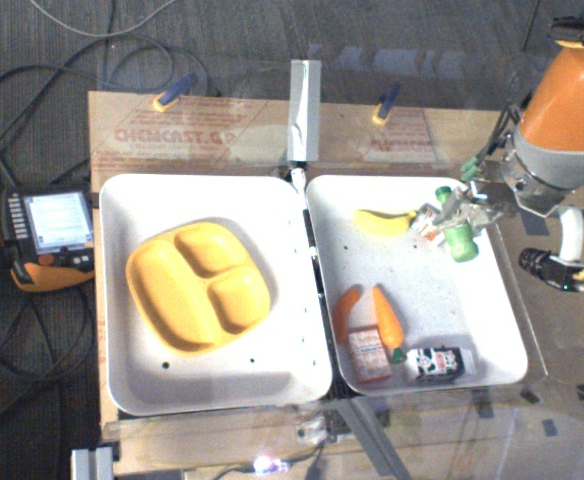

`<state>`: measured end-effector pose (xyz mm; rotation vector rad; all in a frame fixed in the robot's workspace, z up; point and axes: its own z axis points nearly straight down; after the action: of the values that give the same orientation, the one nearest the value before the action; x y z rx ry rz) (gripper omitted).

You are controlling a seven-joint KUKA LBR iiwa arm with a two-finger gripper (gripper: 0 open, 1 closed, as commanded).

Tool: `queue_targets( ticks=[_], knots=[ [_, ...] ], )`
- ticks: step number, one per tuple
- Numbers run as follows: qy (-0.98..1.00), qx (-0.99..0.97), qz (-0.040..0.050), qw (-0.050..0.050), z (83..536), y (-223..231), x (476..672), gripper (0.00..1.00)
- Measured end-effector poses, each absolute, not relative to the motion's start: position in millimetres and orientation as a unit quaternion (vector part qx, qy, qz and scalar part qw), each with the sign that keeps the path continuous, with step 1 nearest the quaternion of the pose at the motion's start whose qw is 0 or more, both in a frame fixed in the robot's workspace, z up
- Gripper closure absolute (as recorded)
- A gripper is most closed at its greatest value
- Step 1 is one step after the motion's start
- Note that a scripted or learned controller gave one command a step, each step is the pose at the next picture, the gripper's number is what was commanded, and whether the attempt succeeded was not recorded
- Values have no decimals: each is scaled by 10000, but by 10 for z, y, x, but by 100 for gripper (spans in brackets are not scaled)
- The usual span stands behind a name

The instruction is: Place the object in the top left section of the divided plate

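The end effector (pixel 450 220) is seen over the right white bin (pixel 492 313); whether it is clenched cannot be told. The curved yellow plastic banana (pixel 382 223), its long axis running left-right, is lying just left of it, well apart from the yellow divided plate (pixel 200 286).

yellow three-section divided plate (pixel 200 285): smooth, glossy plastic | two shallow white bins (pixel 132 368): smooth plastic, faint sheen, right one speckled | brown bench board (pixel 202 133): matt, cardboard-like, printed | yellow banana (pixel 383 222) and orange carrot (pixel 388 320): smooth plastic look
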<state>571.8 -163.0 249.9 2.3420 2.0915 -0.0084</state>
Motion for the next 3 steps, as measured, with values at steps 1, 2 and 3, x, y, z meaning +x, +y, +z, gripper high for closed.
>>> queue_targets(
  ticks=[1,2,3],
  knots=[
    [6412,7673,-13,-17,2290,-716,5982,100],
    [6541,7564,-21,-16,1818,439,5980,100],
    [7037,7105,-25,-5,1692,1199,6258,100]
  ],
)
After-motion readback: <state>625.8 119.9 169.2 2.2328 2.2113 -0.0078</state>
